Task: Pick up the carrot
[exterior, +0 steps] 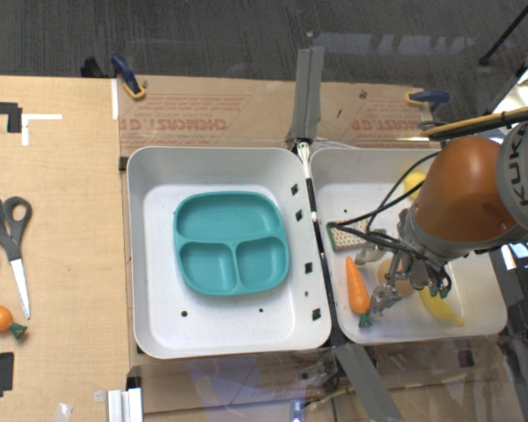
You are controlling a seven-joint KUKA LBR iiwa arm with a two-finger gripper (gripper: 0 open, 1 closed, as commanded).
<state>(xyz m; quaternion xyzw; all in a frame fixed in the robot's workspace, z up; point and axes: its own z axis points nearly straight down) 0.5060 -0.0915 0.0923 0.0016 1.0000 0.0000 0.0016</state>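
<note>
and here we are over the right-hand shallow white bin (475,323), the landmark for everything else: the slim orange carrot with a green tip (357,290) lies on its floor near the left wall, tip pointing to the bin's front edge, nothing gripping it; the tool (389,299) hangs low just right of the carrot, close beside it, and whether it's open or closed i cannot tell, the metal parts blur together; a yellow banana-shaped piece (441,307) rests right of the tool, near the front wall; the grey arm's orange band (462,192) looms over the bin's middle; left of this bin sits the second white bin (150,323) holding a teal three-compartment plastic plate (232,242)
</note>
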